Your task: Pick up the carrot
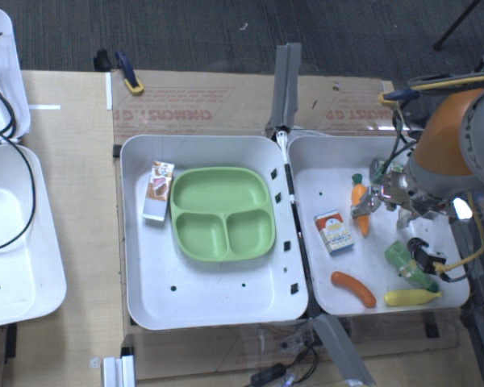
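Nearest, along the front wall of the right bin (460,301): a yellow banana-shaped toy (411,297) lying flat, and left of it, apart, a red sausage (353,289) set at a slant. Just behind the banana, a green item (402,256) partly covered by a black cable, too hidden to name. Further in, near the bin's middle, a small carton (334,232) with a red top edge and an orange picture on its face; print too small to read. Right behind that carton, the carrot (361,216): orange body, green top pointing toward the far wall, lying in the middle of the right bin. Right against the carrot's right side, the gripper (369,205), reaching in from the right under the orange band of the grey arm (448,139); metal at its tip in contact with the carrot or nearly so, jaw opening impossible to judge here, no clear grasp visible. Across the divider, in the left bin (145,297): a green three-compartment plate (223,212), and touching its left rim a small white box (157,190) with a brown picture, label unreadable. Beyond both bins, a cardboard sheet (194,103) with red printing upside down, possibly "CHEMCAST GP", not certain. At its far left corner, a blue and yellow clamp (127,72).
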You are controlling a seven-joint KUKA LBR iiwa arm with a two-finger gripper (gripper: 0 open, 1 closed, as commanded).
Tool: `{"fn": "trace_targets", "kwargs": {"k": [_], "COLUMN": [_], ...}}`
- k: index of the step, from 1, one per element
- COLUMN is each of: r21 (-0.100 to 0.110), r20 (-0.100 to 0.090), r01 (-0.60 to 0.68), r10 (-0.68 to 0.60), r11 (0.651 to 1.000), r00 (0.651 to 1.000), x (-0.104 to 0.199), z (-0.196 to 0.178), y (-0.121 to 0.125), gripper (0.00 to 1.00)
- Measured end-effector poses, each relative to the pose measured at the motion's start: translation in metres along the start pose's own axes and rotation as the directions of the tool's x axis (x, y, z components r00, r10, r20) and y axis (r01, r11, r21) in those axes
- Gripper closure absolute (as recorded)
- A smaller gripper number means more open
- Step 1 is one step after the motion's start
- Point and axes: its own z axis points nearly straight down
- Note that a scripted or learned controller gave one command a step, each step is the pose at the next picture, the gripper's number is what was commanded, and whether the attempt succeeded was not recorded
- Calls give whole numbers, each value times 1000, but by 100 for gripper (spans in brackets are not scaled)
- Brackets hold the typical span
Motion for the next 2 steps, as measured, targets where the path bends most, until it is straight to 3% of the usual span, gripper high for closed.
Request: {"fn": "trace_targets", "kwargs": {"k": [1,2], "r21": [2,0], "r20": [0,1], "r01": [-3,35], "r10": [3,-35], "r11": [1000,999], "r00": [1000,999], "x": [-1,40], "z": [-8,-129], "y": [0,-43], "gripper": [100,100]}}
